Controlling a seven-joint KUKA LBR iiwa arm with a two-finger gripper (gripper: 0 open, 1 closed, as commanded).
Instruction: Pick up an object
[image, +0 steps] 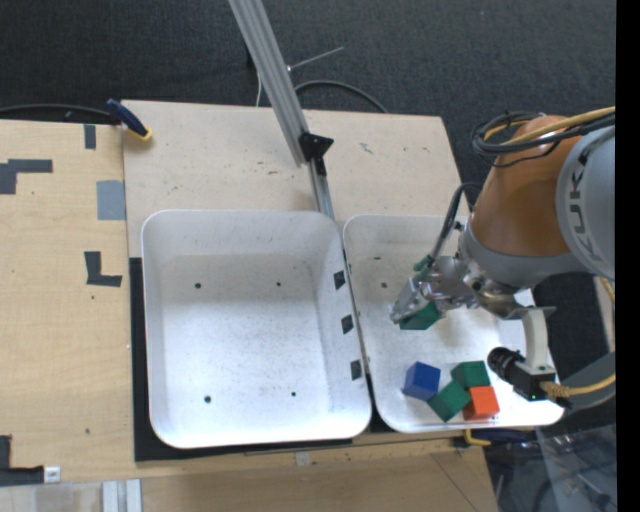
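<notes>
So the grey arm with the orange band (530, 215) comes in from the right and hangs over the right-hand shallow white bin (385, 240). Its metal two-finger end effector (418, 308) sits over the middle of that bin, and there's a dark green block (422, 317) right at the fingertips. It looks like the block is pinched between the fingers, sitting a bit tilted, and I can't tell if it's touching the bin floor or is off it.

The rest of the stuff is bunched in the near right corner of the same bin: a blue cube (421, 380), a green block (450, 401) just beside it, another green block (471, 375) behind that, and an orange cube (482, 402) tucked against the green ones. The blue one stands slightly apart from the green and orange cluster, closer to the wall between the bins. All of them are well apart from the block at the fingers.

The left-hand white bin (165, 300) is right next to it, their rims touching down the middle. Both sit on a light wooden surface (220, 140). A slanted aluminium bar (275, 75) runs from the top of the view to the spot where the two bins meet, and black cables (340, 92) trail across the dark floor behind.
</notes>
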